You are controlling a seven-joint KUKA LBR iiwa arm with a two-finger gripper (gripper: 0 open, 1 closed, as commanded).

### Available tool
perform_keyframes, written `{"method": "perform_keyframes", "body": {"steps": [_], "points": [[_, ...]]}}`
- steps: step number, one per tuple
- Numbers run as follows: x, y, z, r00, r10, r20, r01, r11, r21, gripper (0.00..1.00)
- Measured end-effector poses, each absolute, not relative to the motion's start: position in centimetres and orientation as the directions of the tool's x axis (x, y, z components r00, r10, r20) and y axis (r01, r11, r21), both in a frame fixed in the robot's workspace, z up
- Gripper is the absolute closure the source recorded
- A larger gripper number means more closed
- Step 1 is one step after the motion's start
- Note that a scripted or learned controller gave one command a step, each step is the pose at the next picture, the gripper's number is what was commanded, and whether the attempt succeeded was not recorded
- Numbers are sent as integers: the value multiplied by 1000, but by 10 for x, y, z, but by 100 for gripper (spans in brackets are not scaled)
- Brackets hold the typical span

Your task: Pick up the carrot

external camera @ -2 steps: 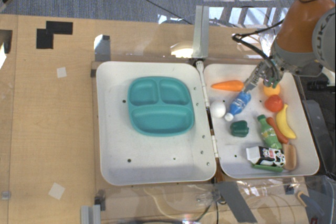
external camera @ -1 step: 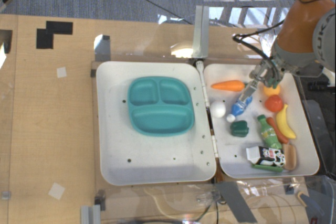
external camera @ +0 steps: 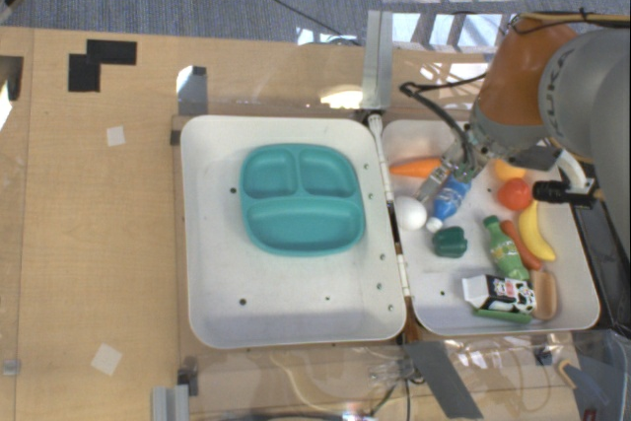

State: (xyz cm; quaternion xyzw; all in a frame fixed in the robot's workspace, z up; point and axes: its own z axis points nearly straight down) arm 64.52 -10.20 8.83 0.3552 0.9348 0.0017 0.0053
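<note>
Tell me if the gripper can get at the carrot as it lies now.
Probably yes. The carrot lies uncovered near the far left of the right bin, and the gripper is already right beside its end. Only the blue bottle crowds it from the near side.

The surface point(external camera: 89, 242) looks like pale matt wood. Both white bins point(external camera: 296, 325) appear smooth plastic with a slight sheen, the teal tray point(external camera: 296, 202) matt plastic, the carrot point(external camera: 414, 168) glossy plastic.
</note>
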Motion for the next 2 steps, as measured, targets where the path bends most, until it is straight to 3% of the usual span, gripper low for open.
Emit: {"method": "perform_keyframes", "body": {"steps": [1,2], "points": [[661,-87,144,-522,853,-7,853,522,9,0],[669,-119,89,-391,920,6,920,391,-2,0]]}}
